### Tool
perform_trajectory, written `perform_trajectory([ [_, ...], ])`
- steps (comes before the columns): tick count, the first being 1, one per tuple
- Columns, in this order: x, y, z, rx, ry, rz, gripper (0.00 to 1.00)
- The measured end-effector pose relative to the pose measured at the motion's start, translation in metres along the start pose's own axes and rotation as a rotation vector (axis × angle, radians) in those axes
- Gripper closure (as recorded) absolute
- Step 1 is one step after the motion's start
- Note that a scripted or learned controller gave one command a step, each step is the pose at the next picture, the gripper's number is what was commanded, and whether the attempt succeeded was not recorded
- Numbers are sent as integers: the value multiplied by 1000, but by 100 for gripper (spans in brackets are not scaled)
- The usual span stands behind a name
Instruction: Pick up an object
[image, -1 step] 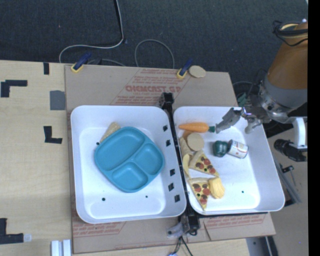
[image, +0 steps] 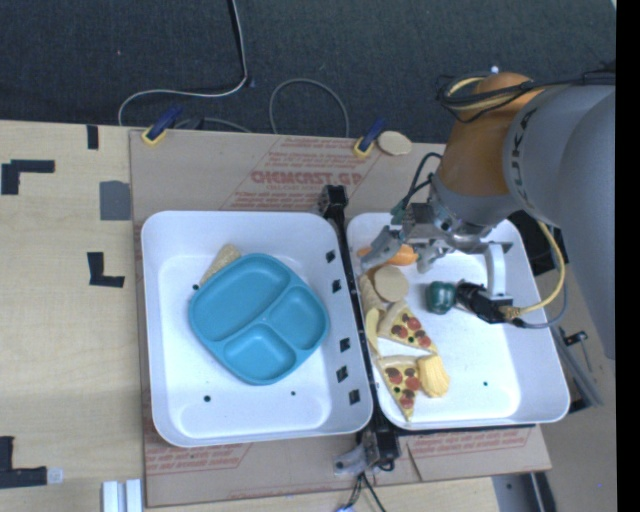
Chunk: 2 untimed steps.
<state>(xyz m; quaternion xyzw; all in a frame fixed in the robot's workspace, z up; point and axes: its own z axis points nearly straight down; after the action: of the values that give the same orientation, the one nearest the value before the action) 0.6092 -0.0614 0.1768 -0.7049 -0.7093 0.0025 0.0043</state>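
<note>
We see our gripper (image: 402, 243) low over the right bin's (image: 520, 400) far left corner, fingers spread apart and holding nothing, with an orange piece (image: 401, 256) beneath them and a round cracker (image: 390, 286) just beside. We should centre the orange piece between the fingers, clear of the bin wall, before closing.

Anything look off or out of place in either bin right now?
One thing: in the left bin, a tan flat piece is mostly hidden under the blue divided tray, which sits askew to the bin's walls. Nothing looks spilled or broken; the food items in the right bin lie loosely clustered.
</note>
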Motion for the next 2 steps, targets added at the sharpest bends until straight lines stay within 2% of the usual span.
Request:
perform_trajectory([
  [1, -42, 32, 96, -14, -7, 7, 0],
  [2, -40, 33, 79, -15, -5, 5, 100],
])
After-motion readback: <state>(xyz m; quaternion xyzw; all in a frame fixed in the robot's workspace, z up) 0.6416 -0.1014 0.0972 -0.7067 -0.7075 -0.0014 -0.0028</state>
